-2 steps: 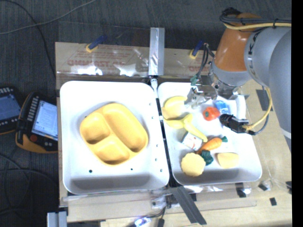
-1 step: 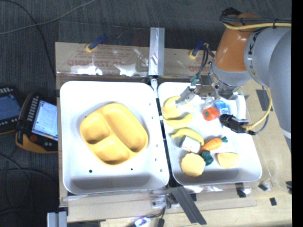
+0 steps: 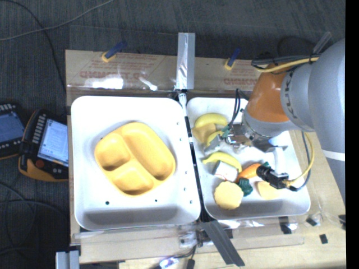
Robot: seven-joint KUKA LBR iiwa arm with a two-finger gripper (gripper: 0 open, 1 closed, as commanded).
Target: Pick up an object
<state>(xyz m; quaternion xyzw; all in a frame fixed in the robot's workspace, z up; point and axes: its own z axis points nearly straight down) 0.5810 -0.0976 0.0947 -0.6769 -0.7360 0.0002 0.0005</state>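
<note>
On the far left, off the bench, a handheld pendant [image 3: 45,146] is lying on the dark carpet, presumably parked there to be out of the arm's reach. Next to the right, the left bin [image 3: 84,150] is being occupied by a yellow compartment tray [image 3: 134,157], which is sitting near the bin's middle and is taking up most of its floor; no loose items are being seen around it. A metal post [image 3: 185,60] is standing at the seam between the two bins.

Further right, the right bin [image 3: 300,206] is being used as the store of pickable things, which are being kept crowded toward its left and lower parts. A banana [image 3: 208,126] is lying at the upper left, a second banana [image 3: 221,161] below it, a yellow round fruit [image 3: 228,195] near the front wall, and an orange carrot-like piece [image 3: 248,171] just beside it. A pale wedge [image 3: 268,191] is resting at the lower right.

The gripper [image 3: 234,137] is being held low over the bin, just beside the upper banana, judged to be placed for a grasp there. It cannot be told how the end effector is set: it is being masked by the wrist and the orange band [image 3: 268,102]. Whether anything is being touched cannot be made out. Small dark and white pieces beside the carrot-like piece are too tangled to be named.
</note>
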